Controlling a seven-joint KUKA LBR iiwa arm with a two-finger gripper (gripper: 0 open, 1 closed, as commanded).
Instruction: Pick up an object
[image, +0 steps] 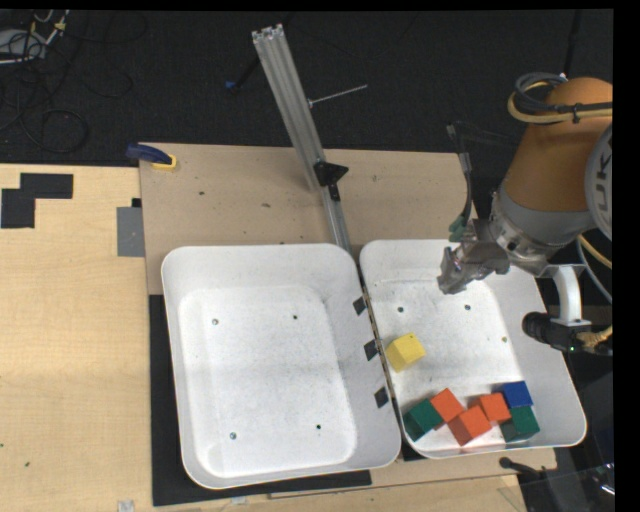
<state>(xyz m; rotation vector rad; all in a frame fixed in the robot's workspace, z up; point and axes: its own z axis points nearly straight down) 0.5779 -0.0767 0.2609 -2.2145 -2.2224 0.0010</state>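
Yellow cube (406, 352) alone mid right bin (470, 330); claw (455, 277) above, grip state indiscernible.

Yellow block (406, 351) lies alone near right bin's left wall. Two green blocks (423, 416), two orange blocks (447, 405) and one blue block (516, 394) cluster along the near edge, touching.

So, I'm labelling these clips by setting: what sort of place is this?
Most likely a robotics lab bench. A robot arm reaches over two white bins, coloured blocks lie in the right one, and cables trail across the dark floor behind.
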